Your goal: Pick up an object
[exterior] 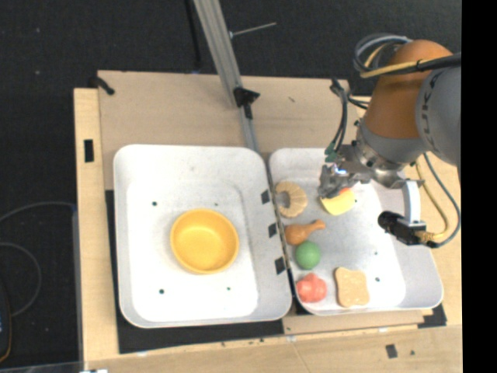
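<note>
toast slice (352, 287) lies nearest, in the right bin (419, 286). further back, the gripper (335, 186) sits over a yellow piece (339, 202); clamped or loose, i cannot tell. it seems light, smooth plastic, best pinched across its middle.

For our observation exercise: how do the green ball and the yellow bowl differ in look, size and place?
The green ball is a small, solid sphere; the yellow bowl is far larger, open and hollow. The ball lies in the right bin among other items; the bowl sits alone in the left bin. Both are round and rest untouched.
</note>
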Robot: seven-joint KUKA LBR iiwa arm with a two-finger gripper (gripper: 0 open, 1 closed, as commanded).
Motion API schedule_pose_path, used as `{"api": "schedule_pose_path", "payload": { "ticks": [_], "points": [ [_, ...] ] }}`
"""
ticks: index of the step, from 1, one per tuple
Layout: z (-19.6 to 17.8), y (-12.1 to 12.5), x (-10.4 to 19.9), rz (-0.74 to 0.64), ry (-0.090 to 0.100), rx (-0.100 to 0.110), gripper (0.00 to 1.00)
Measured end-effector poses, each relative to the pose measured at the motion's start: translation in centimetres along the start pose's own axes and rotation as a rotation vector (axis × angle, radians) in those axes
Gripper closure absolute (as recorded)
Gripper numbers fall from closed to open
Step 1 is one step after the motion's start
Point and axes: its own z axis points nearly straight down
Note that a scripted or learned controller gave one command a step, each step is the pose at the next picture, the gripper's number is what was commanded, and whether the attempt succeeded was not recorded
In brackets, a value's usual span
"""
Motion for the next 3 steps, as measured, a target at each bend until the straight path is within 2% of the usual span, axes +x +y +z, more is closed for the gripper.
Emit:
{"api": "schedule_pose_path", "payload": {
  "ticks": [1,3],
  "points": [
    [0.3,1.9,5.6,-0.002,0.001,-0.002,1.00],
    [-1.8,5.2,17.6,-0.003,0.002,-0.003,1.00]
  ]
}}
